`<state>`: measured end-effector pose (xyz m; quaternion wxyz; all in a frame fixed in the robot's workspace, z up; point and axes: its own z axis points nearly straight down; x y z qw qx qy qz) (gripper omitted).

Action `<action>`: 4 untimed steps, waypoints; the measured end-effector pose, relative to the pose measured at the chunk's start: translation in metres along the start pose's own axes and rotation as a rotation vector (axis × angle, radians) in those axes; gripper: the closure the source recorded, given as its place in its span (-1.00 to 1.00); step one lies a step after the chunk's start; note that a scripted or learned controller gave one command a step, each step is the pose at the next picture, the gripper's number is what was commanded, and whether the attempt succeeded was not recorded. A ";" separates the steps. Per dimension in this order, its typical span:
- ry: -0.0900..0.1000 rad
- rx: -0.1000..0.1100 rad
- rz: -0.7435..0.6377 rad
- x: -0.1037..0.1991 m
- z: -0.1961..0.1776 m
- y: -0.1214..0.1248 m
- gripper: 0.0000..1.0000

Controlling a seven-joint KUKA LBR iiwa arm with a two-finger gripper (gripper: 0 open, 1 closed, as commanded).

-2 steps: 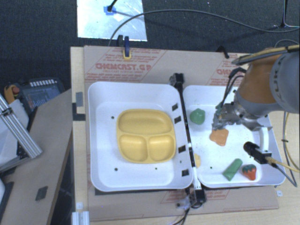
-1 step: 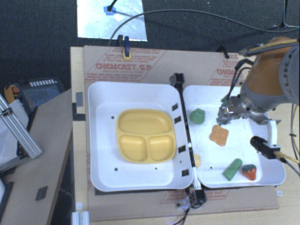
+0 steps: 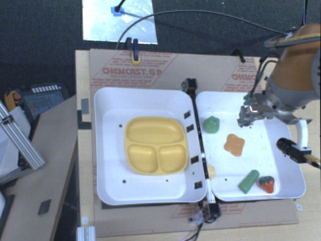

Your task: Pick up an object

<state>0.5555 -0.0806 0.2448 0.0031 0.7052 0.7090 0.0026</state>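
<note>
Grey end effector (image 3: 249, 115) — fingers indistinct — above right bin (image 3: 296, 185).

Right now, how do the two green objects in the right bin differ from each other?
The round green piece is squat and sits near the divider, in the far part of the right bin. The long green piece is a slim cylinder lying slanted near the front, beside a red-orange toy. Both are green and lie apart from the pincer.

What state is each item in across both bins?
Yellow three-compartment plastic tray: flat in left bin.
Green rounded toy: resting in right bin.
Orange flat toy piece: lying loose.
Green cylinder: on its side.
Red strawberry toy: beside the cylinder.
Gripper: above right bin.
</note>
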 end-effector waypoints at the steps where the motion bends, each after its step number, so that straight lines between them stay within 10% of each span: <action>1: 0.001 0.005 0.001 0.000 -0.010 0.001 1.00; 4: 0.003 0.008 -0.005 0.148 0.020 -0.004 1.00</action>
